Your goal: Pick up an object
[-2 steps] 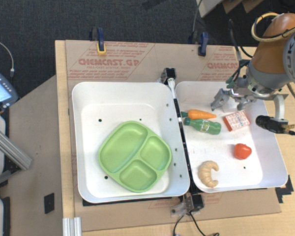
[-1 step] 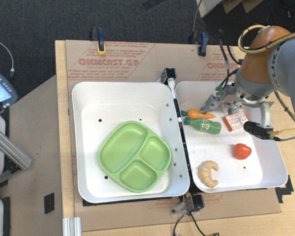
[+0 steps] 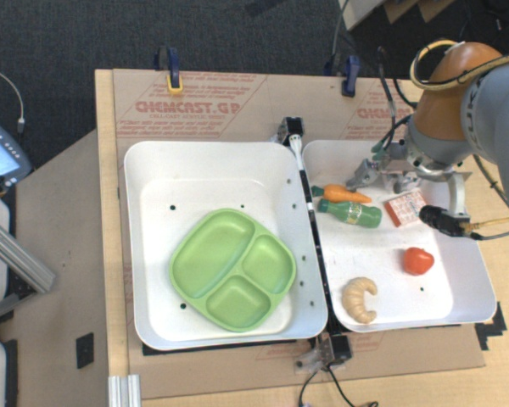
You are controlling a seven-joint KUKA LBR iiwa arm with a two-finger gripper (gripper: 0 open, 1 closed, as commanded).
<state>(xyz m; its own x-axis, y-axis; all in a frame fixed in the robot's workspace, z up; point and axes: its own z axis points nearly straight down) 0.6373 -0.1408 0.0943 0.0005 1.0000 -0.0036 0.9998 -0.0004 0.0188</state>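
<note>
Left bin point(image 3: 144, 227): you had a shallow white plastic bin with rounded corners; a light green divided plate point(image 3: 232, 267) lay in it, smooth, with three compartments.
Right bin point(image 3: 467, 299): same white plastic, touching the left one along the middle.
Carrot point(image 3: 343, 195): orange toy, tapered, lying with its long axis nearly left to right, the green end toward the left bin.
Green bottle point(image 3: 355, 214): just below the carrot and almost parallel to it, glossy, slightly tilted.
Small carton point(image 3: 403, 208): red and white box, right of the bottle; its print was too small for you to read.
Tomato point(image 3: 418, 261): round, red, smooth, well apart from the others.
Croissant point(image 3: 360, 299): tan, curved, near the front wall.
Gripper point(image 3: 388, 170): above the far part of the right bin, close to the carrot and the carton; you could not tell how its fingers stood, because the wrist and cables covered them.
Bench point(image 3: 237, 100): brown cardboard with red print, held by blue clamps point(image 3: 173, 64) at the far edge.
</note>
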